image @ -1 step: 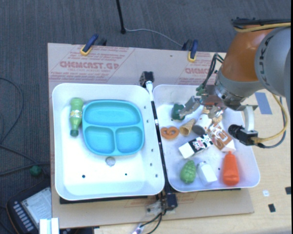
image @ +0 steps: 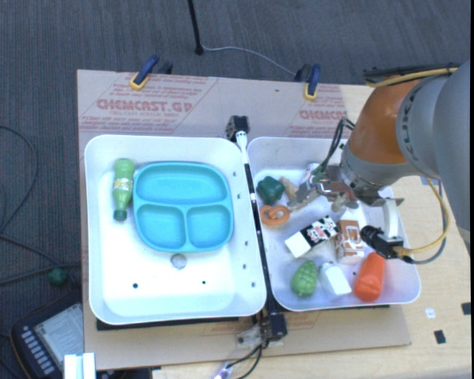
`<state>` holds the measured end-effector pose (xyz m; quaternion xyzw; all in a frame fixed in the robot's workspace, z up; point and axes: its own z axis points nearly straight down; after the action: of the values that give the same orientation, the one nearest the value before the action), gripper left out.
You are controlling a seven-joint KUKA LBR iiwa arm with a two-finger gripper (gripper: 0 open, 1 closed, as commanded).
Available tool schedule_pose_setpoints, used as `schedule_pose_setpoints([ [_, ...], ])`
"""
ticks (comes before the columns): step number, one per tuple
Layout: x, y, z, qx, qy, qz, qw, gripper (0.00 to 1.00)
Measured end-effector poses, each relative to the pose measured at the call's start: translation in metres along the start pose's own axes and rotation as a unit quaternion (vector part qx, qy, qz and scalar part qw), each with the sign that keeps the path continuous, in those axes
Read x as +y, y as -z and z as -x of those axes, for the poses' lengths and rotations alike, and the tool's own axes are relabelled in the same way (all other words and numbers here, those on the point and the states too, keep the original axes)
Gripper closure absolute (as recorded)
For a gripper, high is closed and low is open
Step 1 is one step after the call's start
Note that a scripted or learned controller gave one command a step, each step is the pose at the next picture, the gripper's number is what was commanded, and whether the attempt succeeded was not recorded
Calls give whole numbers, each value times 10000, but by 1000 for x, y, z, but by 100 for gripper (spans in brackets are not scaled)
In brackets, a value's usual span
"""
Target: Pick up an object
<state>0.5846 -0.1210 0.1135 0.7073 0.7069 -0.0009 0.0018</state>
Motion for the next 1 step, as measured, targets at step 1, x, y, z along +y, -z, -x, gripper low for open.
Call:
schedule_pose_setpoints([
  [1, -33, -21, -20, -43, -11, 102, 9999, 0],
])
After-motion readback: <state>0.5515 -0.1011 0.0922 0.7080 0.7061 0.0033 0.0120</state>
